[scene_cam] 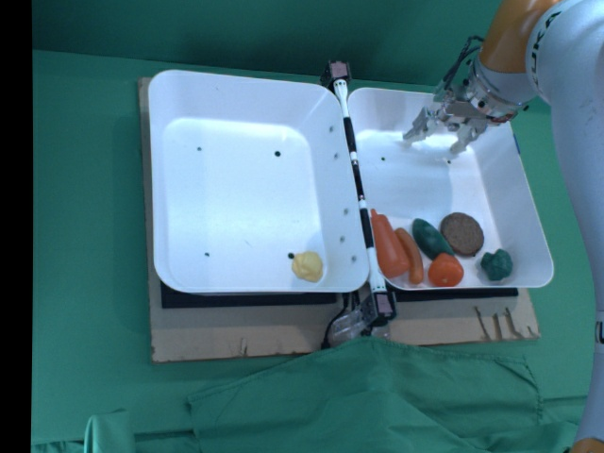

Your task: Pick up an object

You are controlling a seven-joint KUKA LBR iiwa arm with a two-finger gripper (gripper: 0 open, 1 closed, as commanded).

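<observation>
two white bins (179, 92), jaws (440, 137) spread, lettering on arm (543, 36) unreadable

Green cloth (85, 206) all around my cardboard sheet (283, 338), rumpled folds (377, 394) bunching just below it, light glaring overhead.

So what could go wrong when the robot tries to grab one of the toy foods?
The gripper hangs over the far end of the right bin, apart from the food, so it might close on nothing. The carrots, green vegetable, tomato and brown patty crowd the near end; the fingers could bump neighbours or grab two. The yellow piece sits in the left bin's corner, where the wall may block the fingers.
</observation>
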